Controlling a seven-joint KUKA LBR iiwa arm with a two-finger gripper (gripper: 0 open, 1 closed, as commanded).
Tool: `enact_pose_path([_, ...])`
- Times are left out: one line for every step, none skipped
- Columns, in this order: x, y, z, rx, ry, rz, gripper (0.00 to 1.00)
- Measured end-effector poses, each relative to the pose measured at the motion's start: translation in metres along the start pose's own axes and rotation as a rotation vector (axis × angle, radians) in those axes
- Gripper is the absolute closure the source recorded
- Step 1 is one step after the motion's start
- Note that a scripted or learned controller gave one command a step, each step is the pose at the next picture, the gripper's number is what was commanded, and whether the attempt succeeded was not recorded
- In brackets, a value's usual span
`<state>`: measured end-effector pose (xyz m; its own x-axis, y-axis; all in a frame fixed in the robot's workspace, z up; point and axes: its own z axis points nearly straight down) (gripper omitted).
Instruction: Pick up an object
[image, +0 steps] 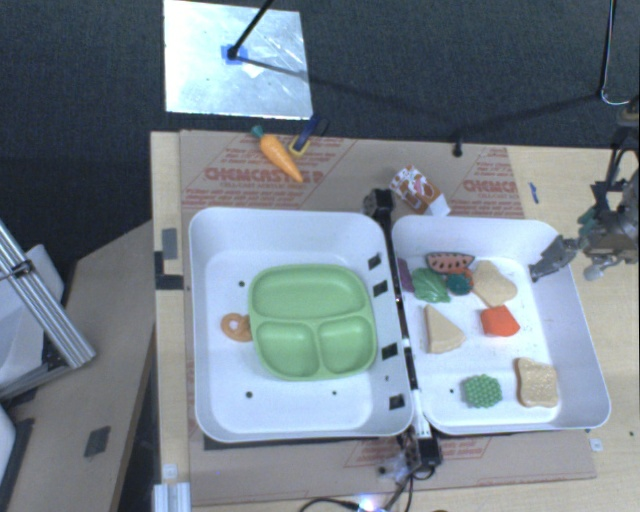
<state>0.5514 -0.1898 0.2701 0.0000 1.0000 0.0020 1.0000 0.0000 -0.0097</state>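
My end effector (560, 258) hangs at the far right rim of the right bin (585, 345), low over the corner, and from this slanted view I cannot tell how far it is open; nothing shows in its grip, so I judge the pick as not yet made. The candidates all lie in that bin: a watermelon slice (449, 263), a green leafy piece (430, 286), a pale bread-like piece (493, 284), an orange block (499, 321), a cheese wedge (443, 329), a green bumpy ball (482, 390) and a toast slice (537, 383). The pale piece and the orange block are nearest me. What is left is the whole of it: choose one, come down, close, lift. The far cluster is crowded, pieces touching or just beside each other, so fingers would have little room there. The orange block, the green ball and the toast stand more apart with bare floor around them. The toast sits near the right wall, which could hinder one side. The left bin (215, 300) carries a green divided plate (312, 320) and a small pretzel (236, 327).
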Motion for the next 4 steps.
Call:
enact_pose_path([0.001,0.002,-0.006,-0.011,-0.003,-0.004,0.00])
enact_pose_path([0.008,0.006,0.038,-0.009,-0.002,-0.003,0.00])
enact_pose_path([0.002,0.005,0.096,-0.011,-0.002,-0.002,0.00])
enact_pose_path([0.006,0.011,0.140,-0.008,-0.001,-0.004,0.00])
